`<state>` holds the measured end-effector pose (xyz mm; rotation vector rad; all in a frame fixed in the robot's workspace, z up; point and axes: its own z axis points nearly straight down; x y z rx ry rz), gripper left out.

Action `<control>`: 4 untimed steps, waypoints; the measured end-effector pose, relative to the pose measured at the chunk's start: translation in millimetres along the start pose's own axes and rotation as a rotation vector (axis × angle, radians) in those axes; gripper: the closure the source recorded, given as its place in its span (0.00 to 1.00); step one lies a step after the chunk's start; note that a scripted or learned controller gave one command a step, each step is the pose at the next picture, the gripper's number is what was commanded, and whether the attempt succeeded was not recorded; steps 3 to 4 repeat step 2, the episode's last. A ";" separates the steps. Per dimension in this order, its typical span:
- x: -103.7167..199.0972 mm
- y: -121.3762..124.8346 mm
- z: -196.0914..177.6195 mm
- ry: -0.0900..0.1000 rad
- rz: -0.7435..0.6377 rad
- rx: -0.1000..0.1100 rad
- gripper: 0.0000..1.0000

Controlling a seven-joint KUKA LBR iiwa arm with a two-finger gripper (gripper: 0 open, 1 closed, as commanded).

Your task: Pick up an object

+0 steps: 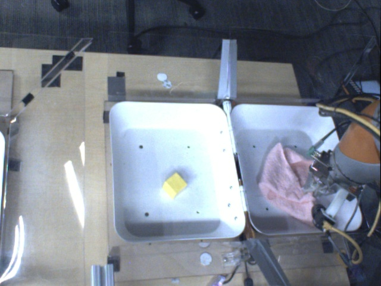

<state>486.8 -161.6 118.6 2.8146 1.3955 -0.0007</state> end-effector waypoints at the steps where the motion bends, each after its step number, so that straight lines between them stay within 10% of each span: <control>1: 44.2 8.2 -123.0 0.001 -0.006 -0.001 1.00; 4: 38.1 22.1 -126.6 0.000 0.089 0.000 1.00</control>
